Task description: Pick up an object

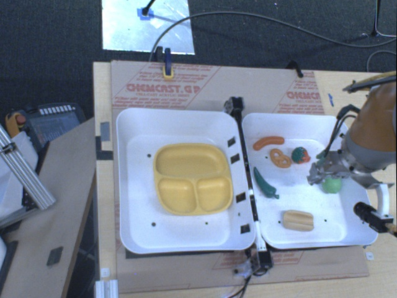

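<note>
Bread roll (298, 220) is seen below-left of the pincer (321, 173), green ball (332, 184) touching beside it; grip state cannot be told, nothing lifted yet.

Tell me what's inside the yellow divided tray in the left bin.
The yellow tray in the left bin shows three bare yellow compartments: one long one at the back, two smaller ones in front. Nothing covers them. What lies beneath the tray is hidden.

Both white bins (133, 185) look like smooth, faintly glossy plastic, as does the yellow divided tray (189, 177). The bench (211, 82) under them is matt brown board printed with red lettering, and the floor is rough dark carpet (56, 30).
</note>
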